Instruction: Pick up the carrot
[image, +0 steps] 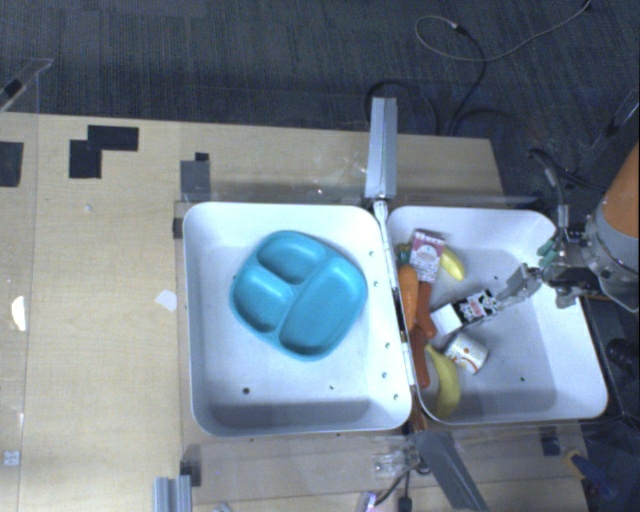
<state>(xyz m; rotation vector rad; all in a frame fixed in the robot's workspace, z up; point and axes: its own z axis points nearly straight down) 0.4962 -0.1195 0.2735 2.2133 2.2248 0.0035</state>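
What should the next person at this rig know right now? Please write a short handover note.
Gripper: over the right bin, near its right side, holding nothing visible. Whether it is open cannot be judged.
Carrot: lies along the right bin's left wall, amid a small packet, a banana and a can.
Left bin: holds a blue divided plate.
Done: nothing; the carrot is not yet picked up.
Left: reach the carrot, grasp, lift.

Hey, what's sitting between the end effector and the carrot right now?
In the camera view, a small black-and-white box lies between the end effector and the carrot, with a small can just below that line.
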